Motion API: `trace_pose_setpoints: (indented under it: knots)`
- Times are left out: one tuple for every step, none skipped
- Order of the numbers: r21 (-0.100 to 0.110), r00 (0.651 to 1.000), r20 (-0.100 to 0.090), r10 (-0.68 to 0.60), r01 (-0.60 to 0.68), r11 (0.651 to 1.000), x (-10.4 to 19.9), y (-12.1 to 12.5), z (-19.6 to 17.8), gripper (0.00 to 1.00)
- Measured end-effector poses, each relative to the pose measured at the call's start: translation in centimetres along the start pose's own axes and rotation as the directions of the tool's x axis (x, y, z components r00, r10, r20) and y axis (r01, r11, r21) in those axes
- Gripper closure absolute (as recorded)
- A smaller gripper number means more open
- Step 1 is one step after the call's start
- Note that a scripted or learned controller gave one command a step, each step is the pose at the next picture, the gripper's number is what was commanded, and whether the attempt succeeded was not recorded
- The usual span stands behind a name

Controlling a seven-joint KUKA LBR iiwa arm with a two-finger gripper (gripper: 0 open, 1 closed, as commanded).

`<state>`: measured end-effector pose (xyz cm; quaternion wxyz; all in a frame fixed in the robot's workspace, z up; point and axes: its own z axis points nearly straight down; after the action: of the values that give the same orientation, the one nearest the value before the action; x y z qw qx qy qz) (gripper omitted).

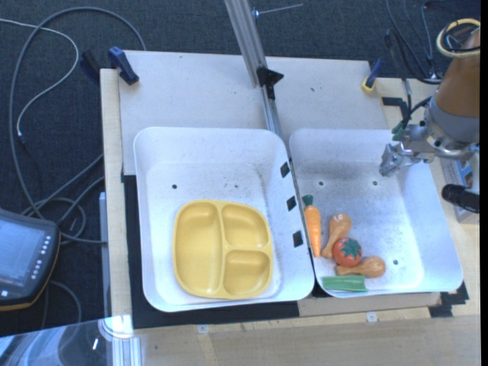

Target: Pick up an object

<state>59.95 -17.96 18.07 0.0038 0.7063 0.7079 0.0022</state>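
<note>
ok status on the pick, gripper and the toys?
Gripper over right bin's far edge, nothing seen in it. Carrot, tomato, other toy food clustered at near-left corner. Path clear.

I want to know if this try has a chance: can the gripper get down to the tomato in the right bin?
Probably yes. The gripper hangs over the right bin's far right part, and the tomato lies uncovered near the front, though a carrot and other toy vegetables crowd it closely.
</note>
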Motion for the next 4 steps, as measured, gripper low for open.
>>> trace_pose_setpoints:
  knots:
    - [0.001,1.000,0.000,0.001,-0.001,1.000,-0.1,0.3,-4.4,1.00]
    - [-0.001,1.000,0.001,0.000,0.000,1.000,-0.2,1.4,-10.5,1.00]
    - [0.011,1.000,-0.005,-0.004,0.004,1.000,5.2,1.3,-8.9,1.00]
    - [0.012,1.000,-0.006,-0.004,0.004,1.000,10.7,0.4,-8.4,1.00]
